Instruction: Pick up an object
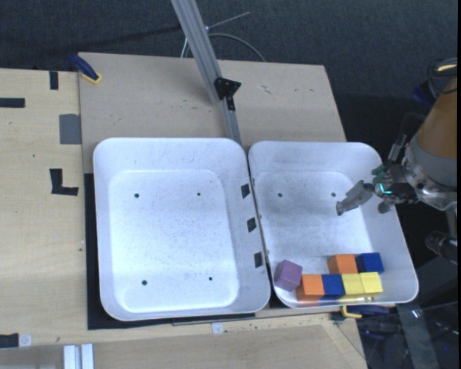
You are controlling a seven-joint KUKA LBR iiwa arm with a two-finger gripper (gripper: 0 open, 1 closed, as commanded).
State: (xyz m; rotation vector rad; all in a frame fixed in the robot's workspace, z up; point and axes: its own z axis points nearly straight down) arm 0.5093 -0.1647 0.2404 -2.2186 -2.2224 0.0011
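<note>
Two shallow white bins are set side by side on the bench, and the gripper [359, 198] is poised above the right bin [315, 164], fingers apparently parted and grasping nothing, so the approach seems in hand and a descent toward the coloured blocks [346, 277] clustered at its near edge is called for.

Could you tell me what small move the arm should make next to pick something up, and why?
Probably shift the hand toward the near edge of the right bin, over the blocks. It hangs above bare floor, while the purple block and coloured cubes cluster there.
</note>
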